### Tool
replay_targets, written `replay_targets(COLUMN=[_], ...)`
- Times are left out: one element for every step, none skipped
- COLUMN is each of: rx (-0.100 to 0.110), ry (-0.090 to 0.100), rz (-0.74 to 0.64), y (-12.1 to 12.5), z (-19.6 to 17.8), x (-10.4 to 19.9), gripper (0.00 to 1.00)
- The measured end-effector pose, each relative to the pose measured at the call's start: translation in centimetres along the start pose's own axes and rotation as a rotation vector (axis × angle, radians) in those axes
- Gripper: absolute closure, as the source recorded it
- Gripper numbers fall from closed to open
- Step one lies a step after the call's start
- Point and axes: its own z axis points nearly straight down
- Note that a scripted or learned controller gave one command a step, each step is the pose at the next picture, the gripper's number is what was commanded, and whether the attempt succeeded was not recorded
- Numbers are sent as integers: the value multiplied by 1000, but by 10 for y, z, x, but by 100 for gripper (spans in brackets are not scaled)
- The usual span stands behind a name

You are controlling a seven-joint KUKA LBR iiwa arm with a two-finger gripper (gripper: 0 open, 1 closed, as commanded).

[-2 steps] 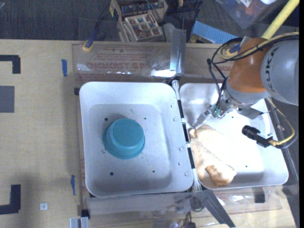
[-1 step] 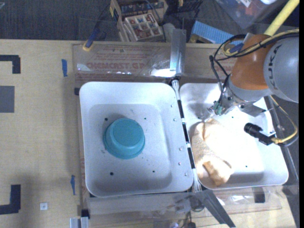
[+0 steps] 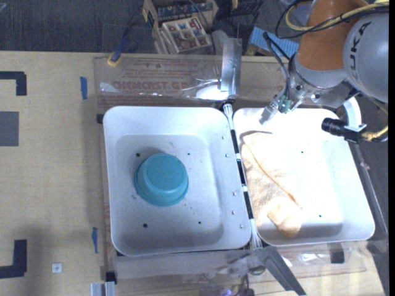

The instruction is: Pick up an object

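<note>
Camera view: claw [image 3: 270, 113], grip unreadable, hangs over right bin's [image 3: 361, 227] far-left corner; cloth [image 3: 274, 187] inside; bowl [image 3: 162, 179] in left bin [image 3: 117, 140].

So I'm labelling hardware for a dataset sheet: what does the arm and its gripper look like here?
The arm is grey and rounded, with an orange band above the wrist and part of dark KUKA lettering on its casing. Black and yellow cables loop around it. The gripper is small, metallic, with a green part.
</note>
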Motion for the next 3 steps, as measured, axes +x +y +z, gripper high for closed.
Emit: replay_targets(rx=[5, 6, 6], ry=[3, 5, 4], rz=[376, 315, 315], y=[2, -2, -2], z=[1, 1, 1], x=[14, 46, 46], gripper=[100, 100, 0])
